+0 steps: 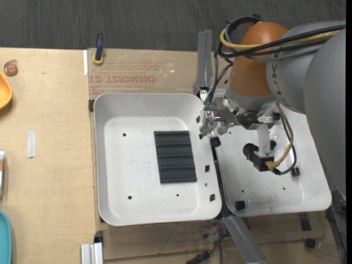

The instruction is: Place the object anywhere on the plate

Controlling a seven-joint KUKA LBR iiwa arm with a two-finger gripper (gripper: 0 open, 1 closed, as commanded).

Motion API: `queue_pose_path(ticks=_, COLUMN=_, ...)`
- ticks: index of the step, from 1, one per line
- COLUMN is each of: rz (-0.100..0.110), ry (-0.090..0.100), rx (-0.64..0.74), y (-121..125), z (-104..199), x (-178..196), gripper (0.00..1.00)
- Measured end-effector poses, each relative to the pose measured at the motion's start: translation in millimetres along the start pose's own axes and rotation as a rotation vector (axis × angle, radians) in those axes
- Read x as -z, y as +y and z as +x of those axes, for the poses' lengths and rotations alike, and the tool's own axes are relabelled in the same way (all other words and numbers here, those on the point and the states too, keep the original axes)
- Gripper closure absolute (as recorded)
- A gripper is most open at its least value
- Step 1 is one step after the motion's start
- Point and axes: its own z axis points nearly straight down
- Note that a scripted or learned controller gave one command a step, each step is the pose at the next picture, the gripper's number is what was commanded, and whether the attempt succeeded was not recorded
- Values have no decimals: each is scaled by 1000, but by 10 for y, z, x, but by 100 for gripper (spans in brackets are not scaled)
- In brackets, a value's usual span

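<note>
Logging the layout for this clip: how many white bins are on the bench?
2. The left bin holds a black ridged block; the right bin sits beside it, partly hidden under the arm.

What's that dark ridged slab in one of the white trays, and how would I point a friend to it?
Start at the two white bins side by side and take the left bin, away from the grey arm. Near its middle lies a black rectangular slab, longer than wide. Raised bands across its top set it apart from the tiny dark dots on the bin floor around it.
</note>
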Motion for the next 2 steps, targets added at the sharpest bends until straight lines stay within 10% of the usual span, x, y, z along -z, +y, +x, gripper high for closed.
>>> queue_pose_path(ticks=1, rz=0, ry=-1, rx=1, y=-371, z=581, x=2, gripper=100)
queue_pose_path(ticks=2, rz=-2, ry=-1, rx=462, y=-453, z=938, x=617, gripper=100)
